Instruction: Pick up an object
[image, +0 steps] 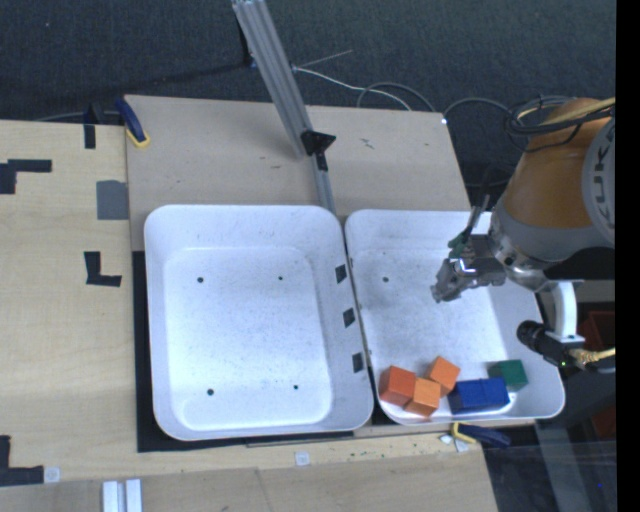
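My gripper (447, 285) hangs over the middle of the right bin (400, 250), with nothing visible between its fingers. Several blocks lie along that bin's near edge, well below the gripper. An orange block (400, 383) sits at the left of the group, a second orange block (426, 396) beside it, and a third (444, 373) just behind. A blue block (478, 395) lies to their right, and a small green block (512, 374) is at the far right corner.
The left bin (240, 320) sits beside the right one, sharing a raised rim. A grey metal rod (285, 85) slants in from the top toward the gap between the bins. The arm's orange wrist (555, 190) looms over the right bin's right side.
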